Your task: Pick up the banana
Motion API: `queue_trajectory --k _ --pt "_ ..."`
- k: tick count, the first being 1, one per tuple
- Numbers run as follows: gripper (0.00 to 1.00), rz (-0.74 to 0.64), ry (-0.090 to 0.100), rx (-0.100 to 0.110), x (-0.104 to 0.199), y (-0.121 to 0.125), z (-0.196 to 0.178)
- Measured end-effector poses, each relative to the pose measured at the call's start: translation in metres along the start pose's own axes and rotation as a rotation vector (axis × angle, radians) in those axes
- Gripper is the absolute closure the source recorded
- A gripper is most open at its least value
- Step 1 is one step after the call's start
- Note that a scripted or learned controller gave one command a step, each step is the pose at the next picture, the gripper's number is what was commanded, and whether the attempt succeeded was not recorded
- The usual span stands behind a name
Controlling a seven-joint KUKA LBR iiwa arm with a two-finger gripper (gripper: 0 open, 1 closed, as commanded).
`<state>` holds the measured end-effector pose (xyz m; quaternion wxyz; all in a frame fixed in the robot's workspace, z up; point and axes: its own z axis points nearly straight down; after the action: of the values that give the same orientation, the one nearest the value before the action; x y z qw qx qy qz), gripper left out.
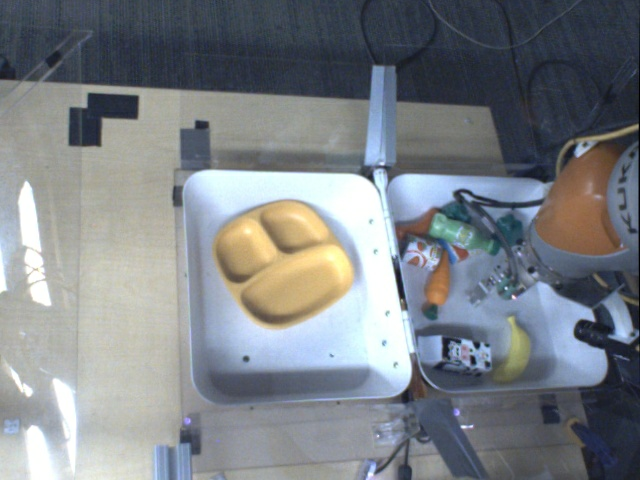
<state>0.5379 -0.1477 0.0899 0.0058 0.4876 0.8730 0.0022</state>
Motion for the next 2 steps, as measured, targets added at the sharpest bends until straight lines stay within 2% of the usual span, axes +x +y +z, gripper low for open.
queue_trajectory --k 1,2 --pt "0.00 0.000 -0.004 -0.002 -0.001 0.000 0.000" --pt "0.00 0.083 -0.003 0.003 -0.025 -0.070 0.000"
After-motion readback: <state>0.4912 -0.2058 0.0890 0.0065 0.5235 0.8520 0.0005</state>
